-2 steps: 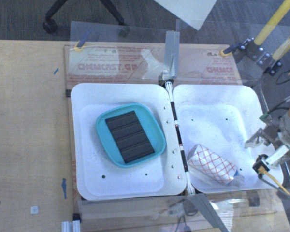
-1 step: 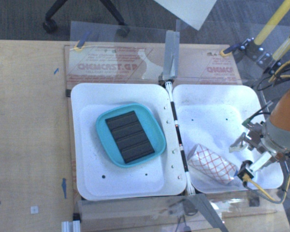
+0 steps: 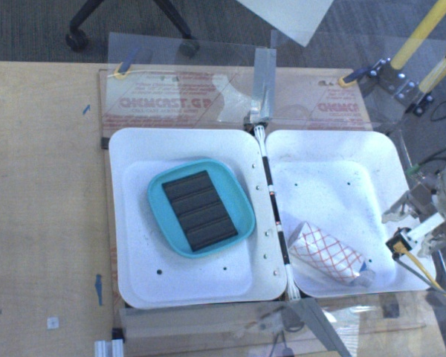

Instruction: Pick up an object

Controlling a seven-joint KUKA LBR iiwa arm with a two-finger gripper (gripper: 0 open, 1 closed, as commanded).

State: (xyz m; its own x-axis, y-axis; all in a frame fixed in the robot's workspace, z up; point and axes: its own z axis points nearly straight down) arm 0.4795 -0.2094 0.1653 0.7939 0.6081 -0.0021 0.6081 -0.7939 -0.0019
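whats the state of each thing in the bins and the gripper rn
teal plate: flat in the left bin, carrying the dark block.
dark ridged block: lying flat on the plate.
red-checked paper tray: on its side, right bin's near corner.
gripper: at the right bin's right rim.

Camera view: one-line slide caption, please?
Teal square plate with dark ridged block in left white bin; red-checked paper tray in right white bin.

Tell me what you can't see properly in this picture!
- Gripper: in the camera view it sits at the right edge, cut off and jumbled with cables, so its fingers can't be read.
- Red-and-white checkered paper tray in the right bin: crumpled, so any contents are hidden.
- Dark ridged block on the turquoise plate: too small to identify.
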